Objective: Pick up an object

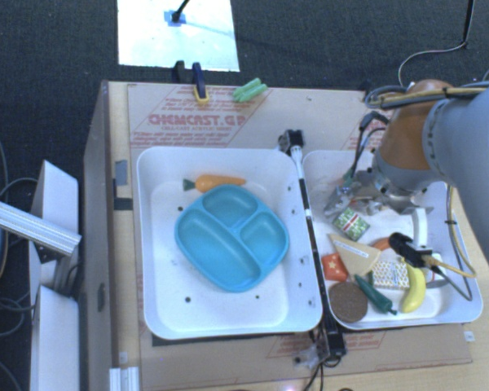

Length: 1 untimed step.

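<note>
Worktop (220, 108): a brown board with red lettering, on which two shallow white bins are set side by side.
Left bin (159, 218): a blue divided plate (231, 236) is laid near its middle. An orange carrot (216, 182) is placed just beyond the plate's far edge.
Right bin (322, 169): a cluster of small things is gathered in its near half.
Arm (464, 137): it is seen reaching in from the right, bent down over the right bin.
Gripper (357, 198): it is lowered into the far left part of the right bin. Whether it is open or closed cannot be told, and nothing is seen held in it.
Small carton (352, 223): a green, white and red pack, lying tilted just below the gripper. Contact between the two cannot be judged.
Cheese wedge (354, 252): a pale triangle, placed just beside the carton on its near side.
Red piece (334, 267): set against the bin's left wall.
Brown disc (348, 301): laid flat at the near left corner.
Banana (413, 290): placed near the front wall, to the right of a pale checked block (389, 274).
</note>
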Motion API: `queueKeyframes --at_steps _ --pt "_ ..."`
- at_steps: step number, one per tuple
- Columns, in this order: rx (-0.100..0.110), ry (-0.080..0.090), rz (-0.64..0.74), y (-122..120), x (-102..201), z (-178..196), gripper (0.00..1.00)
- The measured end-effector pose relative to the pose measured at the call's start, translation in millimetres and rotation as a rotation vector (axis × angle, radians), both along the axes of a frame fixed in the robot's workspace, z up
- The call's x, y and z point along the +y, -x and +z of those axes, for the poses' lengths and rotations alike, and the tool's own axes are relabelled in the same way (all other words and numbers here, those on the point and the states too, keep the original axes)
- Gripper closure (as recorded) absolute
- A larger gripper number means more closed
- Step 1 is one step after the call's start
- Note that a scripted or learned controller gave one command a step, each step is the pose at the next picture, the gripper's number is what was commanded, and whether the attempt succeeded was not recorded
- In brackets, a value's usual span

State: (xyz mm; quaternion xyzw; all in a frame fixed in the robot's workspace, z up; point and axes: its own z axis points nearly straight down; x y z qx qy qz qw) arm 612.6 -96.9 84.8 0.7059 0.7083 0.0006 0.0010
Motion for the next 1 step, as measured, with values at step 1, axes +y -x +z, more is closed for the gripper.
queueKeyframes --at_steps 1 --pt "0.002 -0.001 -0.002 20.7 9.8 -0.4 0.0"
